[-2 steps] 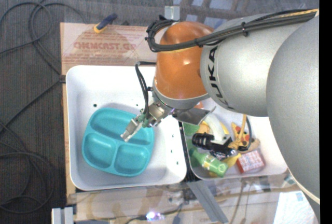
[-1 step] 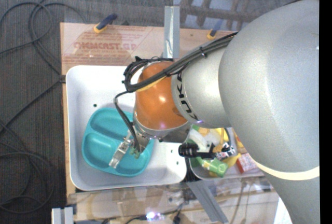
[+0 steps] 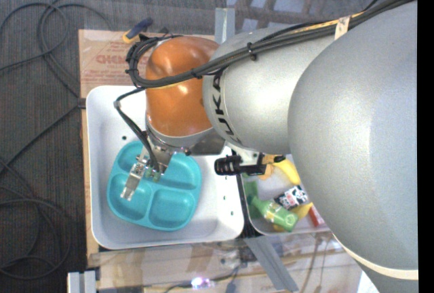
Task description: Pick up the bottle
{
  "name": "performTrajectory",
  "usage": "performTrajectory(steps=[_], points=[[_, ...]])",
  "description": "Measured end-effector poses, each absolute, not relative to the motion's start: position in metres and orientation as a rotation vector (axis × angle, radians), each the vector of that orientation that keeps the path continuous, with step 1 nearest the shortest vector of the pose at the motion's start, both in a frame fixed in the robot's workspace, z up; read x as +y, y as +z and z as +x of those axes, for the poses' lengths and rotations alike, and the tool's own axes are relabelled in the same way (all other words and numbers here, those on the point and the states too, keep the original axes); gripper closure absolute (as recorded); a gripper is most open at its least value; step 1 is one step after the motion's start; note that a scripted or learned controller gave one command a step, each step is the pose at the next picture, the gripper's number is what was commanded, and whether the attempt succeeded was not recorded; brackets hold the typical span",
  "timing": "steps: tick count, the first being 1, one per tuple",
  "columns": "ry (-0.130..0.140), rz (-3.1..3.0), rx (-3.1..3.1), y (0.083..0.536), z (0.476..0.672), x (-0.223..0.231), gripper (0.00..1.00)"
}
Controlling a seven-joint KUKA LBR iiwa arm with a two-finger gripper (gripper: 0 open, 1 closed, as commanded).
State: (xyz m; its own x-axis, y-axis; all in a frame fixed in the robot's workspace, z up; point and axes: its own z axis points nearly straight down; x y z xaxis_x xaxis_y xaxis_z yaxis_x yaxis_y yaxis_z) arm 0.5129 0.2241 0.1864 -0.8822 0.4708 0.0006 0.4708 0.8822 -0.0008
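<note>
Gripper (image 3: 135,178) over teal tray (image 3: 169,207), bottle (image 3: 271,211) well apart

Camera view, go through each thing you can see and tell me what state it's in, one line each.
Gripper: low over the blue tray, nothing seen between its fingers.
Blue tray: lying flat in the left bin, compartments facing up.
Left bin: holds the blue tray.
Green bottle: lying on its side in the right bin, not grasped.
Right bin: holds the green bottle among other items.
</note>
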Motion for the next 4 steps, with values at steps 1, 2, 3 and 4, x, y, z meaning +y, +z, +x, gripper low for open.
performTrajectory(steps=[1, 2, 3, 4], points=[[0.0, 0.006, -3.143, 0.237, 0.484, 0.194, 0.0], [0.0, 0.156, -3.142, 0.368, 0.49, 0.148, 0.0], [-0.001, 0.143, -3.144, 0.376, 0.489, 0.138, 0.0], [-0.002, 0.085, -3.141, 0.298, 0.519, 0.157, 0.0]])
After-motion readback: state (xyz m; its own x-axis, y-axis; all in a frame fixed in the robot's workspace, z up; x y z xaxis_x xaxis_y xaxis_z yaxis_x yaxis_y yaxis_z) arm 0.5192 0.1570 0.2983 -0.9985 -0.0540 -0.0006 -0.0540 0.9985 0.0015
